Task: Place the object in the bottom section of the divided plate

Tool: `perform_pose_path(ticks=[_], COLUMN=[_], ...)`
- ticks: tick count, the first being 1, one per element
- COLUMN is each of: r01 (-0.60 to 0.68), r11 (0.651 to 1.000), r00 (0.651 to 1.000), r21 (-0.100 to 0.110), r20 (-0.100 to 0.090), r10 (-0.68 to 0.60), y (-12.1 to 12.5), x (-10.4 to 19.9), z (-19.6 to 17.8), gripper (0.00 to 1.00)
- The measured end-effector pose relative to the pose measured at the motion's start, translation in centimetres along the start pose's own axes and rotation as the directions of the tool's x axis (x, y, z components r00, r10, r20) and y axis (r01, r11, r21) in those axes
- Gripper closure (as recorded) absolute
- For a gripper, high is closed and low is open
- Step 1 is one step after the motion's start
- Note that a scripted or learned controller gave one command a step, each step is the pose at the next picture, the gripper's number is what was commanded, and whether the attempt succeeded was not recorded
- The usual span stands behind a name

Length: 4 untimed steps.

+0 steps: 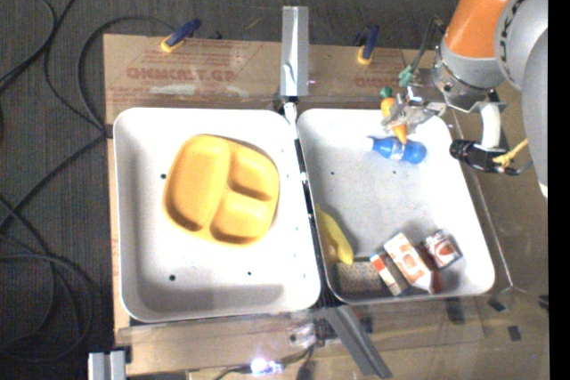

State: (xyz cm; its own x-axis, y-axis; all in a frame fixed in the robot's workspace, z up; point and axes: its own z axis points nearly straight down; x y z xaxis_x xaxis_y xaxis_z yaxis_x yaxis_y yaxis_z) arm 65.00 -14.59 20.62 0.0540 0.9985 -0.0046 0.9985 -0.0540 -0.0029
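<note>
Nearest the camera, along the lower rim of the right bin [481,218], a small cluster is lying: a yellow banana [335,238], a grey scrubbing pad [354,277], a red-and-white carton [403,262] and a small red can [442,250], the carton and can sitting just beside each other. Both bins are resting on the worktop [214,71], which is showing brown cardboard with two blue-and-yellow clamps [180,35] at its far edge.

Over in the left bin [134,262] the yellow divided plate [223,189] is lying slightly tilted in plan, its one large section toward the left and two smaller ones toward the right; nothing is sitting in any section.

At the far side of the right bin, the arm [490,4] is reaching in from the right, and the gripper [403,113] is hovering over a blue object [399,149] that is lying on the bin floor. Something small and orange is showing right at the gripper's tip, touching or just above the blue object; whether the gripper is open or closed, or gripping anything, I cannot tell.
</note>
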Motion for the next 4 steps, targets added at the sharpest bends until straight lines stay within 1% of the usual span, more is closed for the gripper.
perform_pose_path(ticks=[1, 2, 3, 4], r01=[0.023, 0.265, 0.402, 0.402], r11=[1.000, 0.964, 0.915, 0.915], r00=[1.000, 0.964, 0.915, 0.915], r21=[0.002, 0.001, 0.000, -0.001], r20=[-0.005, -0.005, -0.003, -0.003], r10=[-0.023, -0.265, -0.402, -0.402], y=[-6.2, -12.8, -10.5, -10.5], x=[8.6, 15.7, 20.9, 20.9], z=[2.1, 2.3, 2.3, 2.3], gripper=[1.00, 1.00, 1.00, 0.00])
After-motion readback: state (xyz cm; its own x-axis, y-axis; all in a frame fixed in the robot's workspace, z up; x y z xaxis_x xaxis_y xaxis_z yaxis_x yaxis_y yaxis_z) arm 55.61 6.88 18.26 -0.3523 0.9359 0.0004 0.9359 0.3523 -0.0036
